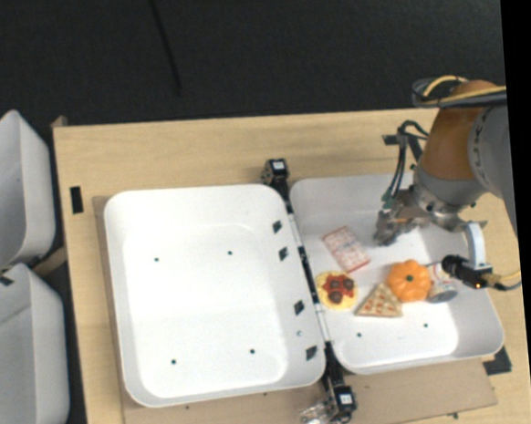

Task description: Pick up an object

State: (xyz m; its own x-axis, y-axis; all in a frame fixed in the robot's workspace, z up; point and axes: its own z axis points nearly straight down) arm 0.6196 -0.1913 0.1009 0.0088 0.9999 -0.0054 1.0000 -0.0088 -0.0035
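In the right bin [368, 349] lie a pink patterned card [345, 248], a yellow tart with dark red berries [338, 290], a pizza-like wedge [379, 304] and an orange pumpkin [409, 280]. My gripper [387, 227] hangs low over the upper middle of that bin, right of the pink card and above the pumpkin. Nothing shows between its fingers. The grey arm with its orange band [449, 142] comes in from the right.
The left bin [199, 294] sits beside the right one, with black clips [298, 277] along the shared rim. The wooden bench [197, 152] surrounds both bins. White rounded housings [9, 272] stand at the far left. A cable and a small grey fitting [467, 268] hang by the arm.
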